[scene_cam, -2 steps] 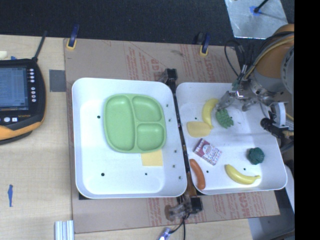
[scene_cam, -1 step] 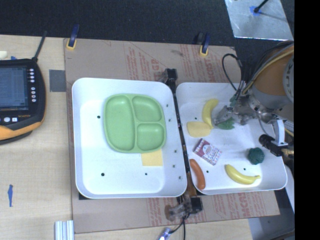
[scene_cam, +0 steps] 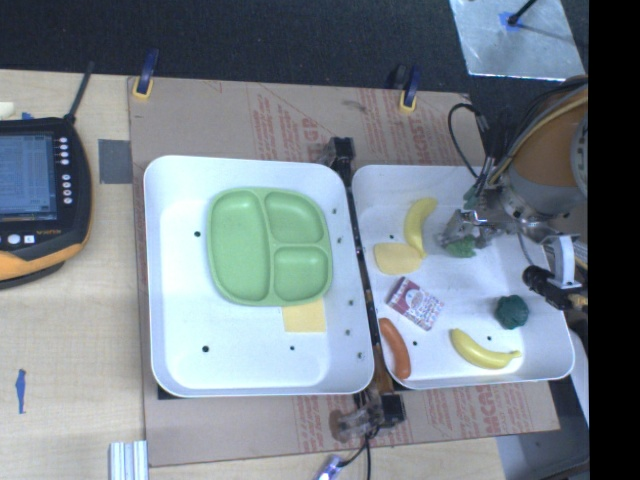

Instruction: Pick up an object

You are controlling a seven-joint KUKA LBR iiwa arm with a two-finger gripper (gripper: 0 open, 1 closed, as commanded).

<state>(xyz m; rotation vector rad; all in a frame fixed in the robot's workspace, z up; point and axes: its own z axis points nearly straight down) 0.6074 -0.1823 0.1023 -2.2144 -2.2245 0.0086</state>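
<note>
At the bottom of the frame, the right bin [scene_cam: 535,373] holds a yellow banana [scene_cam: 484,350] along its lower edge, with an orange-red sausage-shaped toy [scene_cam: 396,347] at the lower left corner beside the divide between the bins. Just above them lie a small red-and-white packet [scene_cam: 415,303] and, toward the right, a dark green lumpy object [scene_cam: 513,312]. Higher up sit a pale yellow flat piece [scene_cam: 397,258] and a second yellow banana [scene_cam: 418,222], standing nearly upright in the picture and touching that piece. The left bin [scene_cam: 170,268] carries a light green divided plate [scene_cam: 269,245] at its centre, and a yellow square slice [scene_cam: 304,316] lies just below the plate's lower right corner. To the far left, off the bins, a teach pendant [scene_cam: 38,196] rests on the bench. The arm [scene_cam: 548,158] comes in from the upper right, its wrist low over the right bin; the gripper [scene_cam: 462,234] is down at a small green object [scene_cam: 461,248], and I cannot tell how its jaws stand or whether anything is held.
</note>
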